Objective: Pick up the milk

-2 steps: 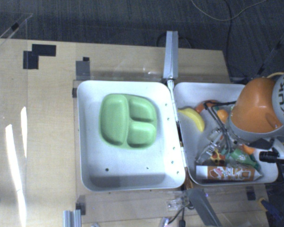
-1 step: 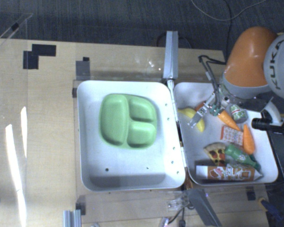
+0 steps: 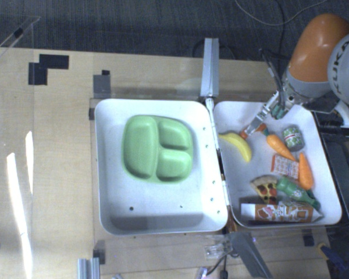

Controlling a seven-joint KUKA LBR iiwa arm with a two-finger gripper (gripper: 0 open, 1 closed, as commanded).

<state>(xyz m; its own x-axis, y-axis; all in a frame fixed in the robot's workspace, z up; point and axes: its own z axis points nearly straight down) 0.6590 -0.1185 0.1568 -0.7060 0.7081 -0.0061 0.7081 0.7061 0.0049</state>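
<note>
The milk carton (image 3: 276,212) lies flat along the near wall of the right bin (image 3: 331,205), well below the fingers, with a pizza slice (image 3: 264,186) and green bottle (image 3: 296,190) between. The gripper (image 3: 257,125) hangs over the far part of that bin, just beside the banana (image 3: 237,145) and a carrot (image 3: 277,146); whether its fingers are spread cannot be told. This looks like the approach step: next, travel toward the near wall and descend over the carton.

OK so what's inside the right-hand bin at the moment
The right bin holds a banana, two carrots, a small can, a snack packet, a pizza slice, a green item and the milk carton. The carton covers the floor beneath it.
</note>
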